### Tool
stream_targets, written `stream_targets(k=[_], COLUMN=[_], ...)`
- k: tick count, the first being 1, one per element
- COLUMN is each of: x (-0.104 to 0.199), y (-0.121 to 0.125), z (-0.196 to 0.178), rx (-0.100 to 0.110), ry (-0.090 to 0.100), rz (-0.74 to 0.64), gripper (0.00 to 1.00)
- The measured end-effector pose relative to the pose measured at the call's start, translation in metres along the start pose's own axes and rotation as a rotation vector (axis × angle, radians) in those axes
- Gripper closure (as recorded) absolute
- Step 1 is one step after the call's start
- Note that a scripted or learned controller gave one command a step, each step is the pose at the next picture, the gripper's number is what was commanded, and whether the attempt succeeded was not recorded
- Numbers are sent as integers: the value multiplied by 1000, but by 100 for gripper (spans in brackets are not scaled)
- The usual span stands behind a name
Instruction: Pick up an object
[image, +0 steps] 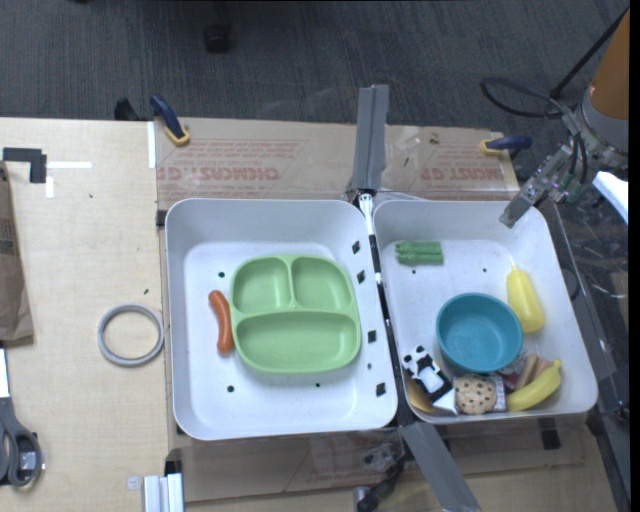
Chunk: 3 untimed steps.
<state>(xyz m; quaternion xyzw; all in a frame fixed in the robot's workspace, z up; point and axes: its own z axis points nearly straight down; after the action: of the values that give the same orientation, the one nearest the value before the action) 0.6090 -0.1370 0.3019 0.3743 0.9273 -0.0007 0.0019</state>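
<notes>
My gripper (528, 198) hangs at the upper right, over the far right corner of the right bin (455, 225), with nothing seen in it. In that bin lie a green bean bundle (418, 253), a blue bowl (480, 332), a yellow lemon-like piece (525, 298), a banana (536, 386), a cookie (472, 395) and a small black-and-white toy (428, 373). The left bin (190, 260) holds a green divided plate (295, 313) with an orange sausage-shaped piece (222, 320) just left of it.
A grey tape ring (131, 333) lies on the bench left of the bins. Scissors (18, 455) sit at the bottom left corner. Blue clamps (170, 118) hold the cardboard behind the bins. A metal divider bar (370, 135) runs between the bins.
</notes>
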Motion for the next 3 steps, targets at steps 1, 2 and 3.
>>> stream_targets(k=[1, 2, 3], x=[17, 9, 6], y=[14, -61, -123], z=[-8, 32, 107], rx=[-1, -1, -4], ry=[2, 2, 3], rz=[-347, -598, -1068], gripper=[100, 100, 100])
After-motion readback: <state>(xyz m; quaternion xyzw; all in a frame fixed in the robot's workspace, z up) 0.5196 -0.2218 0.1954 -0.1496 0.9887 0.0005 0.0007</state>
